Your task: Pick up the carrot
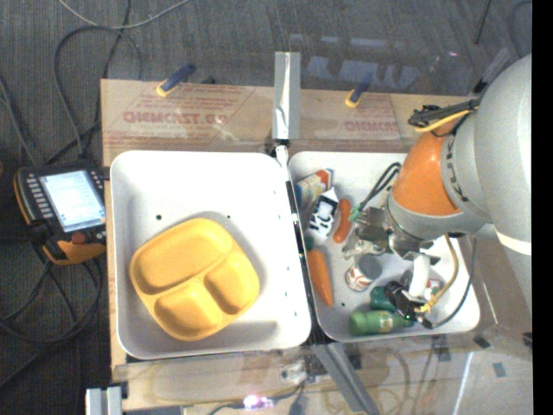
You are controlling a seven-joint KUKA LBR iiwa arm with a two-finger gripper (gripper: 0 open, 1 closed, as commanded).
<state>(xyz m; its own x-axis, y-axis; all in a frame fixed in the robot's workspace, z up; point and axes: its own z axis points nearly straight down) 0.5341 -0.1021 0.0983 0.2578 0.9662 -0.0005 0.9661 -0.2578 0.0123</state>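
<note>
- A robotics lab: a grey industrial arm [497, 145] with an orange band reaches over a bench [216, 115] topped with printed cardboard.
- Two shallow white bins [121, 232] sit side by side on the bench, fixed by clamps [175, 79] at its far edge.
- A teach pendant [62, 201] with a lit screen lies off the bench's left edge.
- Loose cables [95, 15] trail across grey carpet.

floor: grey carpet [216, 24] | cables [86, 33] | bench: cardboard sheet [199, 115]
</note>
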